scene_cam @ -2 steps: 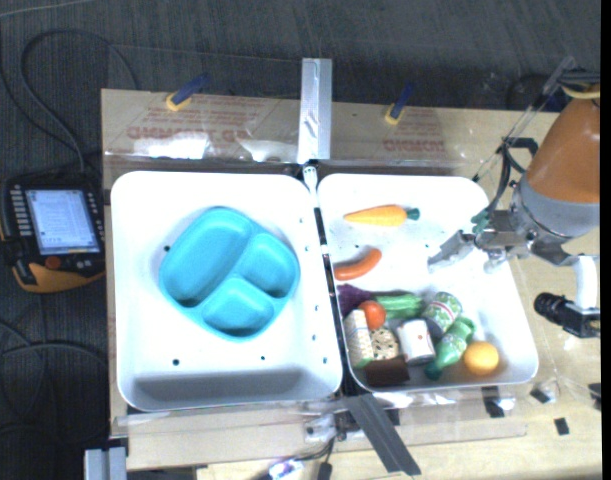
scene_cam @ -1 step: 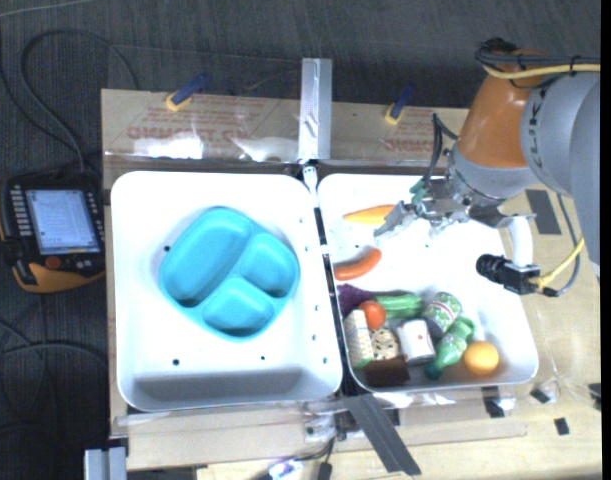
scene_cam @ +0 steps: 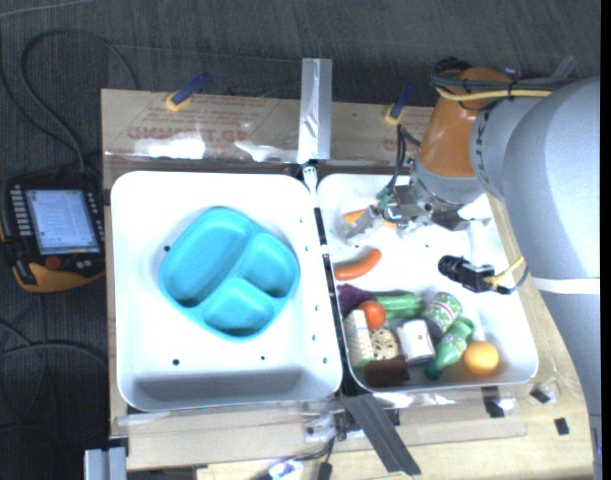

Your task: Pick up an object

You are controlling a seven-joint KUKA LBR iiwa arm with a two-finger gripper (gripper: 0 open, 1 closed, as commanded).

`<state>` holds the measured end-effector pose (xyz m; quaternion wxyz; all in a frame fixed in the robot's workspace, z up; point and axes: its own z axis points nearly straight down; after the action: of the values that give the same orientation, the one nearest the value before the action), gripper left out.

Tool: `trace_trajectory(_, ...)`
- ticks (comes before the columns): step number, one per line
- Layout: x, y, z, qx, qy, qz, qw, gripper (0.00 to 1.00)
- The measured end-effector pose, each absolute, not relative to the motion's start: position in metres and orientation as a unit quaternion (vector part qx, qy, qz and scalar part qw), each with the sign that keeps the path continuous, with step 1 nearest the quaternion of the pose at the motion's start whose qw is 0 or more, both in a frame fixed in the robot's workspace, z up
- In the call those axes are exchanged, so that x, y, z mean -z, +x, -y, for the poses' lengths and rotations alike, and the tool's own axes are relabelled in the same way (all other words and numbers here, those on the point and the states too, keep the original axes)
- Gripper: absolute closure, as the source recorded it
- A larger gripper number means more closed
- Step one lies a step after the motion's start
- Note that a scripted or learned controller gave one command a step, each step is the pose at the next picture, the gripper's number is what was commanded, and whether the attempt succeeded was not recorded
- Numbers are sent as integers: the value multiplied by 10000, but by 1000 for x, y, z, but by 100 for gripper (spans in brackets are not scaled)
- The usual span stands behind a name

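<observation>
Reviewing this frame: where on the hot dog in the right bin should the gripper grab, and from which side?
Grip the hot dog at mid-length, descending from above with fingers across its narrow width. It lies flat, apart from the pile, with bare bin floor beside it.

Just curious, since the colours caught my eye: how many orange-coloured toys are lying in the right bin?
3, possibly more hidden. A hot dog lies mid-bin, a carrot piece sits near the gripper, and an orange ball rests in the near right corner.
</observation>
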<state>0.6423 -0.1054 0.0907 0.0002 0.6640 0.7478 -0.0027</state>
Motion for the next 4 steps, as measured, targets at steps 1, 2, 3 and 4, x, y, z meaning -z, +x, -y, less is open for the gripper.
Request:
trace_trajectory(1, -109, 554, 101, 30, 6955, -7185, -26, 0)
trace_trajectory(2, -212, 592, 155, 27, 6829, -7305, -11, 0)
trace_trajectory(3, -163, 652, 154, 36, 6554, -7553, -9, 0)
trace_trajectory(4, -103, 672, 122, -21, 6321, -7749, 84, 0)
